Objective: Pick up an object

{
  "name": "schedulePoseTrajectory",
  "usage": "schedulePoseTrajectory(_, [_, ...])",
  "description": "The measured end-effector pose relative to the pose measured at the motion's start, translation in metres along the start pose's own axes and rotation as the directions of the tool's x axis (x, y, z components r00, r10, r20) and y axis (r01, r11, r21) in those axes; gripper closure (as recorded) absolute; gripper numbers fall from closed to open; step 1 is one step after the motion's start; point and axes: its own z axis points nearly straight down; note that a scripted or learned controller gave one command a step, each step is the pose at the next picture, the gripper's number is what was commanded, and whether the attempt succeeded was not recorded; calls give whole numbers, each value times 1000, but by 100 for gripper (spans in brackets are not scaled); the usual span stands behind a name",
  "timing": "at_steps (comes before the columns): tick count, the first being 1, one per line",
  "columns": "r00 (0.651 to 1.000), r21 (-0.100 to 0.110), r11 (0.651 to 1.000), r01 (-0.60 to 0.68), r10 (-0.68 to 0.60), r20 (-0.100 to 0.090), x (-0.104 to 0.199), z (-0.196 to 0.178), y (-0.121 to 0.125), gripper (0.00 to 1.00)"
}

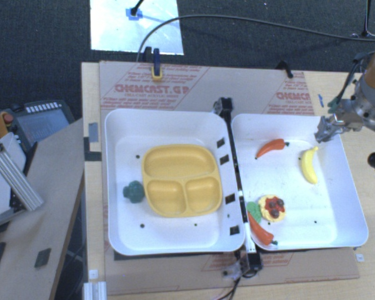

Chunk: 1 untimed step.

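A robotics lab: a bench carrying two white bins, a teach pendant at its left edge, cables trailing over dark carpet.

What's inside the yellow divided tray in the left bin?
The yellow divided tray shows nothing in its three compartments. The toy broccoli lies outside it, at its left edge. Whatever is beneath the tray is hidden.

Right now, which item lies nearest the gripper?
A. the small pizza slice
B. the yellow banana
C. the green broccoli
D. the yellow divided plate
B: the gripper sits at the far right corner of the right bin, and the yellow banana lies just below it there, closer than anything else.
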Motion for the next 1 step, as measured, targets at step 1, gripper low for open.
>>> schedulePoseTrajectory(1, [1000,2,1000,0,0,0,0,-22,1,100])
